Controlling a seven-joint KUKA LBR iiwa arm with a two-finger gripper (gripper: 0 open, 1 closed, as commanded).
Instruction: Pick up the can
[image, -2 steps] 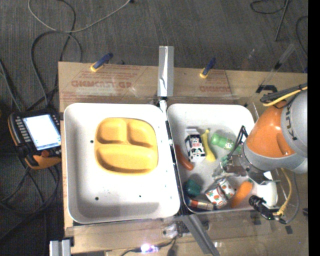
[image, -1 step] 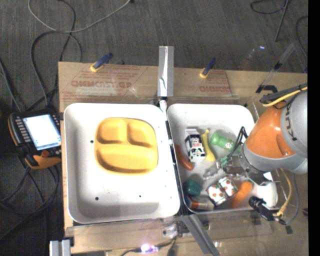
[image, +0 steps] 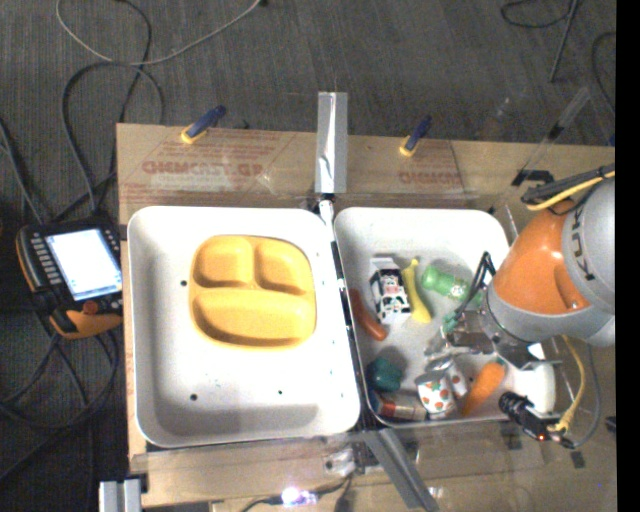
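Note:
The can (image: 390, 291), white with a black and red label, lies in the upper left part of the right bin (image: 420, 222). My gripper (image: 455, 336) hangs over the middle of that bin, below and to the right of the can and apart from it. It is just under a green object (image: 444, 280). The grey arm with its orange band (image: 535, 272) comes in from the right and hides the bin's right side.
Around the gripper lie a yellow piece (image: 412, 292), a red-orange sausage (image: 366, 316), a teal object (image: 385, 373), a white cup with red spots (image: 437, 393) and an orange carrot (image: 483, 387). The left bin (image: 160, 390) holds a yellow divided tray (image: 255, 290).

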